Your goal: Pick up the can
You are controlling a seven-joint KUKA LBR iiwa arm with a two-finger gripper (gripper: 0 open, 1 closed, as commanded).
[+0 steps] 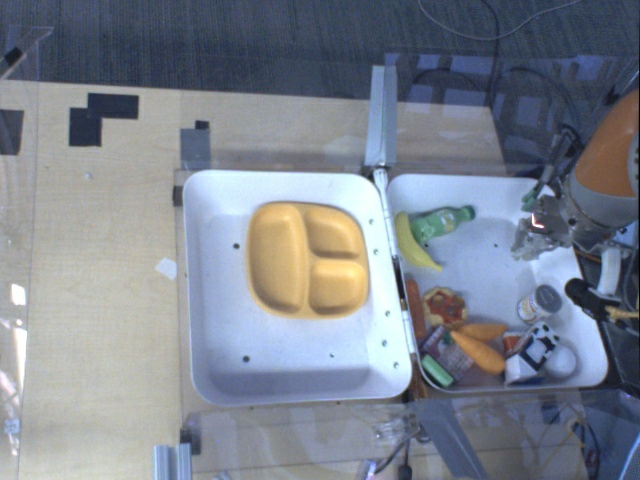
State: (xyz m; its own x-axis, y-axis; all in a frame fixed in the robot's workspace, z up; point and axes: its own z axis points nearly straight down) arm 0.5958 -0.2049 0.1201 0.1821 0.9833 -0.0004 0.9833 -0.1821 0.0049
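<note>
Arm (610,163) comes in from the right edge, orange band up top, grey wrist below it, leaning down and left over the right bin (480,193). Claw (533,240) hangs at the bin's right side, above bare white floor near the right wall, tip pointing down toward the bin. Can't tell if the claw is open or closed, too small and cluttered with cables; nothing visible between its tips.

Can (541,302) sits in the right bin, lower right part, upright with its round silver top facing up, just below the claw but apart from it. Just below the can is a black and white carton (538,350), with a white round thing (562,360) beside it.

Rest of the right bin: green bottle (440,222) lying on its side near the top, banana (412,243) just left of it along the left wall, carrot (478,352) low in the middle, a red snack pack (445,307) above it, a green item (436,371) at the lower left.

Left bin (215,288) holds a yellow divided tray (305,258), three compartments, sitting in the middle.

Both bins rest on the wooden counter (100,268), black tape marks (100,116) at its upper left
</note>
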